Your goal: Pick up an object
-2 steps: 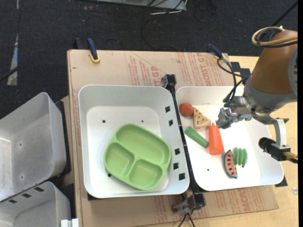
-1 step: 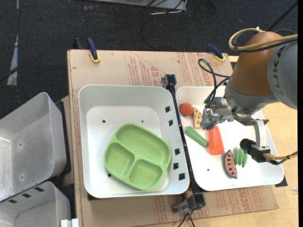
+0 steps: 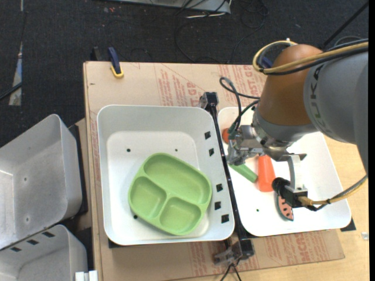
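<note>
From above, the arm (image 3: 304, 92) reaches in from the right over the right bin (image 3: 328, 215); its gripper (image 3: 243, 151) hangs low at that bin's left wall, and whether it is clenched or released I cannot tell; a green stick (image 3: 247, 173) and an orange cylinder (image 3: 266, 173) lie just beside it; a dark spotted piece (image 3: 285, 206) lies nearer the front; the left bin (image 3: 111, 127) holds a green divided plate (image 3: 170, 193) on the brown surface (image 3: 152, 78).

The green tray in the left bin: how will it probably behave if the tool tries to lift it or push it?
The green tray looks like stiff moulded plastic with three compartments, so it likely keeps its shape. It lies flat and wide in the left bin, so it will probably slide, not tip or roll. Its low rim may be hard to pinch.
</note>
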Tool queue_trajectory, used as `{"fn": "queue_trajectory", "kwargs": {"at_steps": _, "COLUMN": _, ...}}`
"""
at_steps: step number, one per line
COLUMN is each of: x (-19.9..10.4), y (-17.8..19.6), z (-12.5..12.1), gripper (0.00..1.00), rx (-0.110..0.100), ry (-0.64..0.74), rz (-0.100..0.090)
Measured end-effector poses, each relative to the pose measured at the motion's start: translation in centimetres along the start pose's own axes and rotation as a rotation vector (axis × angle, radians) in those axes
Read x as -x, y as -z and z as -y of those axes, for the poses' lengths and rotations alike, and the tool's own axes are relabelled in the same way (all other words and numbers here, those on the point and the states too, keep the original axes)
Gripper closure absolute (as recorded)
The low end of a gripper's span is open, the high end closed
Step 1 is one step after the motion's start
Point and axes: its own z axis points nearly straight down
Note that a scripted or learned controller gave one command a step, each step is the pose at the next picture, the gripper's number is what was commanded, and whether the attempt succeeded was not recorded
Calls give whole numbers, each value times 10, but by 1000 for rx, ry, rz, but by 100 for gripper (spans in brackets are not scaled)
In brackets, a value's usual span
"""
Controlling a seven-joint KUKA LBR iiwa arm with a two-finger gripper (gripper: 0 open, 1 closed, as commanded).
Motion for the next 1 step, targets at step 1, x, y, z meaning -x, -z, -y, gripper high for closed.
{"fn": "queue_trajectory", "kwargs": {"at_steps": 1, "x": -46, "y": 11, "z": 1, "gripper": 100, "rx": 2, "ry": 0, "rz": 0}}
